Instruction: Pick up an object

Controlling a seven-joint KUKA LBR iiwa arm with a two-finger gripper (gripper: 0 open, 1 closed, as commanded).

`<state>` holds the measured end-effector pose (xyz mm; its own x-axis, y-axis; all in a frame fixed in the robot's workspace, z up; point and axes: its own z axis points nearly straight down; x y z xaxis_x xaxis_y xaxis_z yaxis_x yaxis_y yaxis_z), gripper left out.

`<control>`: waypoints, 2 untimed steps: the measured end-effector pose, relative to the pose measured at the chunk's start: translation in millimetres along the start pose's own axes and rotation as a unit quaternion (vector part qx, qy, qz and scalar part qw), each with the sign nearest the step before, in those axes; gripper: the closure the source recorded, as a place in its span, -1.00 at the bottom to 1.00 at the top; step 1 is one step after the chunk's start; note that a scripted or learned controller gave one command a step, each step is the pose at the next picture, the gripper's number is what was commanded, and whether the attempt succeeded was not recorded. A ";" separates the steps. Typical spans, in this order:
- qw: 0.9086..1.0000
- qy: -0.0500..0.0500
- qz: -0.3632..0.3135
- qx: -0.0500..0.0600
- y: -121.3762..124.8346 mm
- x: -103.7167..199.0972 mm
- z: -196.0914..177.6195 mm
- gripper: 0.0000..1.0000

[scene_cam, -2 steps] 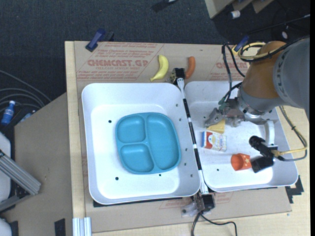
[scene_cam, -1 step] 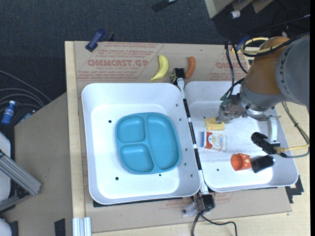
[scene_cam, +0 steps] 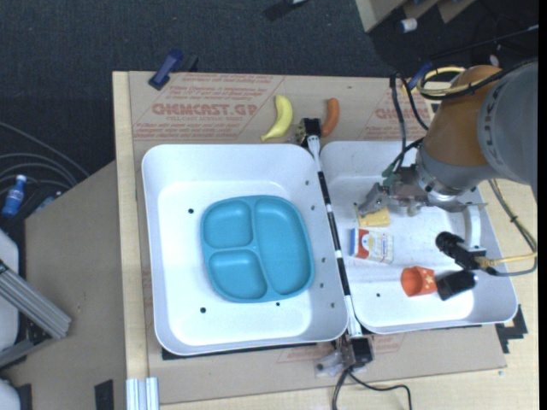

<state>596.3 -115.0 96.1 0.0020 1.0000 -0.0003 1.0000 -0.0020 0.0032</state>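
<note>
The arm reaches in over the right bin, and the jaws hang low above that bin's middle. From this slant I cannot tell whether they are apart or together, and nothing can be seen held between them.

The thing nearest them is a small yellow wedge-like block. It lies just beside the jaws on their near side, toward the bottom of the view and a touch to the left. It looks slightly wider than it is deep, with its longer side running across the view.

Just beyond the block, along the same line from the jaws, is a small white carton with red and blue print. It lies flat, its long axis also across the view. An orange-red object sits farther from the jaws, toward the bin's near right corner.

Well off to the jaws' left, across the dividing rims, a blue divided plate rests in the left bin.

By my judgement the block is the likely target. The jaws need only a short shift toward it and a descent, with the closing direction set across its shorter side.
</note>
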 end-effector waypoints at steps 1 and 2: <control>1.000 0.000 0.000 -0.001 0.5 0.0 -10.1 1.00; 1.000 0.000 0.000 -0.001 0.4 0.0 -10.0 -1.00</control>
<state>596.7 -115.0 106.1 0.0027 1.0000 -0.0006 1.0000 -0.0027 0.0045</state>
